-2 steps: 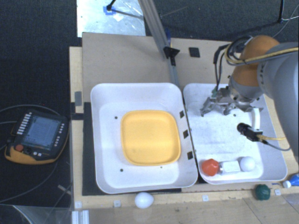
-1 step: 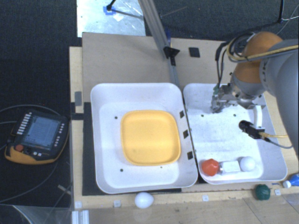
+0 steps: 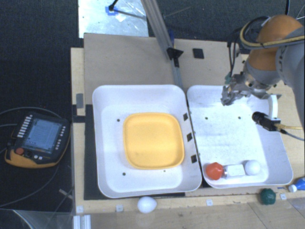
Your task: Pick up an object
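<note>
The grey two-finger gripper (image 3: 232,96), its grip state impossible to tell, hangs upper right; it should travel down-frame to centre squarely over the small orange-red ball (image 3: 214,171).

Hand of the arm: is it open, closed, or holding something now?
Hand: cannot be told; it hangs over the far end of the right bin, nothing visibly in it.

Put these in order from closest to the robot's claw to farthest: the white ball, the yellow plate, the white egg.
From the gripper:
1. White ball, right bin's front edge.
2. Yellow plate, in left bin.
3. White egg, on the bench before the left bin.
</note>
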Controlling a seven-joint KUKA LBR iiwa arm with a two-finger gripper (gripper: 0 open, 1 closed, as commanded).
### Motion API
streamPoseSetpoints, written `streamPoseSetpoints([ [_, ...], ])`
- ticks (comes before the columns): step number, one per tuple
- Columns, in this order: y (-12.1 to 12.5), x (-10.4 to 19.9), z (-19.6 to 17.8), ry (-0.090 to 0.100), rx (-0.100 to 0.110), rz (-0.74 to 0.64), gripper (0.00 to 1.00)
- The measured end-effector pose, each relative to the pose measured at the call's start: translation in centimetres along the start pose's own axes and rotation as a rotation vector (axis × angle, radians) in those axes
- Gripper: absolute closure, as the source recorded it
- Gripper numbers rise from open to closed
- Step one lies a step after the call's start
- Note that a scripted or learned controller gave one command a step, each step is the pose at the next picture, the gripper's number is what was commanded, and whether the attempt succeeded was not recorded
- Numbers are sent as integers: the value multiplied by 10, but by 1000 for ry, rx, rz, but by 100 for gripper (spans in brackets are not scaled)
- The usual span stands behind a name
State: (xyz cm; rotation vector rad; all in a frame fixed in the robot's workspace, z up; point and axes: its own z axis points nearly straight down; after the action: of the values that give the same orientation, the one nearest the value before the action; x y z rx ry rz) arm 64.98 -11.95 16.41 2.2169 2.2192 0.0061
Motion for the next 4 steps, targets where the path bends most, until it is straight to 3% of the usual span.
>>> streamPoseSetpoints([
  [2,2,0,-89,0,1,0,100],
  [4,-5,101,-98,2,5,-4,100],
])
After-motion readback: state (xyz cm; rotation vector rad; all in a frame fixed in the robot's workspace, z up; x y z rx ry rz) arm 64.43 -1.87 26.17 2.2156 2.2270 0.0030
